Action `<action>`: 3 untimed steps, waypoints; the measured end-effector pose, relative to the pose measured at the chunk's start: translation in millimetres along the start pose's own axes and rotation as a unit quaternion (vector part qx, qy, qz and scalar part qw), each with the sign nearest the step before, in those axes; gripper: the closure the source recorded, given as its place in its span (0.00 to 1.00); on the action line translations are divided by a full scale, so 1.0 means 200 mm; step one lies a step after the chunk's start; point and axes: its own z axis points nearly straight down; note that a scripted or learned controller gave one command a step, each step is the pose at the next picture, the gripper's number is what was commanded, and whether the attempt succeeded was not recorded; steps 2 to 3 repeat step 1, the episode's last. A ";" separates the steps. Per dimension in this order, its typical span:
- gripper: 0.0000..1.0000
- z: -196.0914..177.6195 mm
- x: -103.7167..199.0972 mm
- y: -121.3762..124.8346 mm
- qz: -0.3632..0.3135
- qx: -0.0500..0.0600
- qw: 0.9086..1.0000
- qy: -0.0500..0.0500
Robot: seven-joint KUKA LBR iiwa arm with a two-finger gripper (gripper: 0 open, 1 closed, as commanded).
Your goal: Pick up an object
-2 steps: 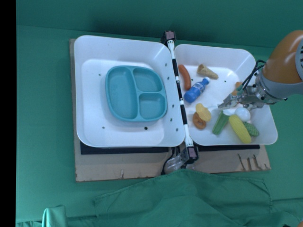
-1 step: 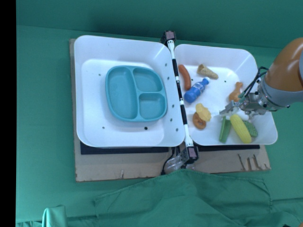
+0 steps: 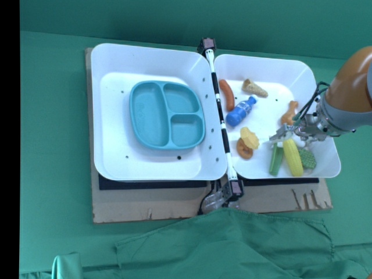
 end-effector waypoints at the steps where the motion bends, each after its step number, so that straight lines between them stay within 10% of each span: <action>1: 1.00 -0.07 -0.01 0.01 0.001 -0.003 1.000 -0.002; 3: 1.00 -0.07 -0.01 0.01 0.001 -0.003 1.000 -0.002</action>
